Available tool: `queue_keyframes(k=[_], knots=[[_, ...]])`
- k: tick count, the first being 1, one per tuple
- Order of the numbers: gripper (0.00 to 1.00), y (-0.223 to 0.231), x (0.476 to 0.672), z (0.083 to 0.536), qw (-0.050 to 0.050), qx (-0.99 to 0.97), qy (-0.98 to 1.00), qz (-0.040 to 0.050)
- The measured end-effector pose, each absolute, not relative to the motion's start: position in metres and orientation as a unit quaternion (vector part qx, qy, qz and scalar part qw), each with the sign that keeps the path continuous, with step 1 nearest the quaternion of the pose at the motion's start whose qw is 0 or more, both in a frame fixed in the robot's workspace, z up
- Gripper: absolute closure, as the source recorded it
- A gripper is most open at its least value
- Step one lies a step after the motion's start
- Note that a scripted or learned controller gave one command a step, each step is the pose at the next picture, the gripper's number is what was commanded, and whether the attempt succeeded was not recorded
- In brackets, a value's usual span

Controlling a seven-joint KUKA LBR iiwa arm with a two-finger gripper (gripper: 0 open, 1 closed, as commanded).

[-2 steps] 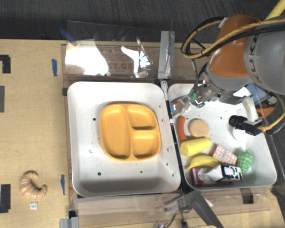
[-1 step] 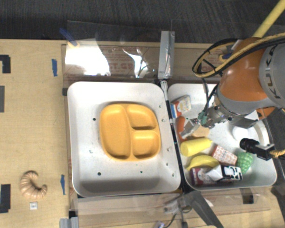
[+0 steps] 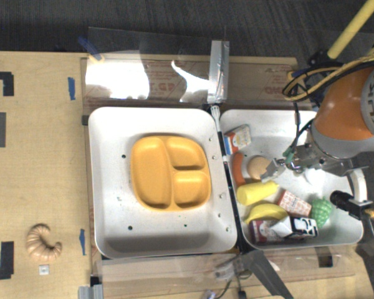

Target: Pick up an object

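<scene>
grey metal two-finger gripper (image 3: 285,164) low in right white bin (image 3: 346,232), approach step; finger state cannot tell. tan round egg-like object (image 3: 258,166) just left; next: close on it.

L bin (image 3: 106,185) holds a yellow divided tray (image 3: 170,170), roughly centred. R bin (image 3: 268,120) is crowded w/ small items: egg (image 3: 258,166), banana (image 3: 266,212), yellow block (image 3: 257,192), green toy (image 3: 322,211). Gripper (image 3: 285,162) hangs over R bin just right of the egg; croissant (image 3: 43,242) lies on bench, near-left.
</scene>
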State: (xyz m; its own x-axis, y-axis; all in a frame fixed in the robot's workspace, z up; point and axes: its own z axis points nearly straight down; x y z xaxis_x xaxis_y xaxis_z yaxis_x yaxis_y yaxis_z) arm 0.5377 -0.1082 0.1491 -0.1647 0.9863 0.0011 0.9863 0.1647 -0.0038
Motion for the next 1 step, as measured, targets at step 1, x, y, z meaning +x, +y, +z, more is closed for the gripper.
queue_keyframes(k=[1], knots=[[0.00,-0.1295,0.5521,0.2039,-0.003,-0.665,-0.747,-0.0016]])
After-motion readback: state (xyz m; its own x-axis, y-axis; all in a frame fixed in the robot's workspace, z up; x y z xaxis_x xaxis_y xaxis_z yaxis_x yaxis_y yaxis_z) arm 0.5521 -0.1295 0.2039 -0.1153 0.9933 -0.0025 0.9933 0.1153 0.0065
